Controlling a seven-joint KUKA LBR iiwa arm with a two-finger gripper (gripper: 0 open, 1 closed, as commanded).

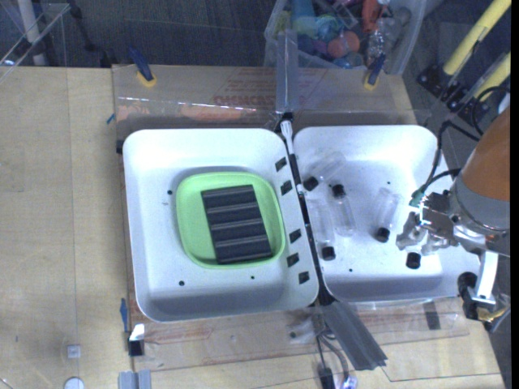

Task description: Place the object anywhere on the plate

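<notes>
at the right side of the right bin (422,148) i see the end effector (415,235), low over the bin floor near the right wall, and i cannot tell its state because the metal parts there are small and blurred. behind it the grey arm (486,193) comes in from the right, with its orange band (496,156) above the wrist. the object of the task is a dark grey ribbed block (236,223), with four raised bars across it. it lies flat on the green plate (188,217) in the left bin (154,168), and it covers most of the middle of the plate, a little tilted against the plate's edges. the plate sits near the centre of the left bin. so the block is well apart from the end effector, which is in the other bin. on the floor of the right bin i see some transparent pieces (388,205) and a few small black caps (381,234), one of them just beside the end effector. both bins stand side by side on the wooden table (57,217). behind the bins there is a clear box with colourful toys (345,14).
</notes>
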